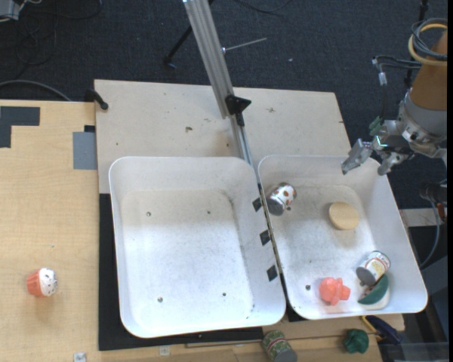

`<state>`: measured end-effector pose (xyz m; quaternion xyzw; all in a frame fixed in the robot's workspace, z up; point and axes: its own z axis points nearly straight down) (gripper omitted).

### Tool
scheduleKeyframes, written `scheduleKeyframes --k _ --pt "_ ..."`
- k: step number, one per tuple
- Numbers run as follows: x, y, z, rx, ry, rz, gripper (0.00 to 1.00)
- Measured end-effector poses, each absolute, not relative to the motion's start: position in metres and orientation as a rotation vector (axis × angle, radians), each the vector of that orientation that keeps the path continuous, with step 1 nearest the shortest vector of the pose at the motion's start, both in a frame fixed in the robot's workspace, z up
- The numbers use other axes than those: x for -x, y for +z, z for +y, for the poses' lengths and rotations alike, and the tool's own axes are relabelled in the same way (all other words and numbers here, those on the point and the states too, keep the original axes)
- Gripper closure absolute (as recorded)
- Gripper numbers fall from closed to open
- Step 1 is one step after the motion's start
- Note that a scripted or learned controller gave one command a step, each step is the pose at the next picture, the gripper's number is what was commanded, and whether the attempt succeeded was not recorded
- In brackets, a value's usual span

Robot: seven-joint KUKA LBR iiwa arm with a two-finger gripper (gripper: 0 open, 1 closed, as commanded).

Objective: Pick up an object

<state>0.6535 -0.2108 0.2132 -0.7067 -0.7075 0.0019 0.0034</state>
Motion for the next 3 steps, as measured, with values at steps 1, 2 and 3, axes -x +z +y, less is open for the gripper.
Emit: scheduleKeyframes --k 1,2,3 --pt "-0.655 0.216 -0.210 2.215 0.004 -2.224 0.00" --pt "-0.662 0.168 -0.204 2.212 0.005 -2.223 0.00" --pt "-0.660 0.119 -0.212 2.218 0.006 -2.217 0.00"
